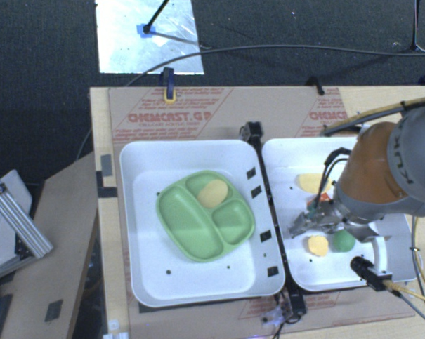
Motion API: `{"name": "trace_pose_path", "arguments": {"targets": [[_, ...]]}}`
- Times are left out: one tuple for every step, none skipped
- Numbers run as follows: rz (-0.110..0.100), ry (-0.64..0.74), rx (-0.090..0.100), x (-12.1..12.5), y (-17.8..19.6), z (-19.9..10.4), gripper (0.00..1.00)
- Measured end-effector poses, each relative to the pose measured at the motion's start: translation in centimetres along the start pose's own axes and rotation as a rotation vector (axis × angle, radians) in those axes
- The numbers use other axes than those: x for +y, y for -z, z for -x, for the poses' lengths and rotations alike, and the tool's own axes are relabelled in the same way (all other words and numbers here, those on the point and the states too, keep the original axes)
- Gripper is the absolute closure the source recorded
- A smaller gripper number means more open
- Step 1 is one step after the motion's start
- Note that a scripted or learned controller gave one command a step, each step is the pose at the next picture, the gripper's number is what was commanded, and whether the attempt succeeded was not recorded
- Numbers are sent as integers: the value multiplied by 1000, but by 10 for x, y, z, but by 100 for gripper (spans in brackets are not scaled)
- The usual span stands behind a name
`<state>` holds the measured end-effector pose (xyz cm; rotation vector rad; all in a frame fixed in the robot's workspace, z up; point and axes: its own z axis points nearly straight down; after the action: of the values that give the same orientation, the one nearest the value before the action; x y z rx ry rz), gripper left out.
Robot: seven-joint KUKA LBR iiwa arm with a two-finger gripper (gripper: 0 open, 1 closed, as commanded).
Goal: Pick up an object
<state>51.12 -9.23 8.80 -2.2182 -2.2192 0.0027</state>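
The gripper (pixel 304 224) (finger state impossible to tell) hangs in the lower right of the frame, with the yellow piece (pixel 318 246) just below-right of it.

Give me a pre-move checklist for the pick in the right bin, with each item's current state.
1. Gripper is over the right bin: ok.
2. Targets within the bin: yellow piece and green piece near the gripper, pale yellow piece further back: ok.
3. Something is held: cannot tell.
4. Green and yellow pieces stand apart for a clean single grasp: not ok, they touch.
5. Left bin's green divided plate with its yellow item is away from the arm: ok.
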Motion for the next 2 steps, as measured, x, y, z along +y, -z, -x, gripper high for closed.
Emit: {"name": "trace_pose_path", "arguments": {"targets": [[6,0,-2,2,13,0,100],[12,4,-3,8,77,2,100]]}}
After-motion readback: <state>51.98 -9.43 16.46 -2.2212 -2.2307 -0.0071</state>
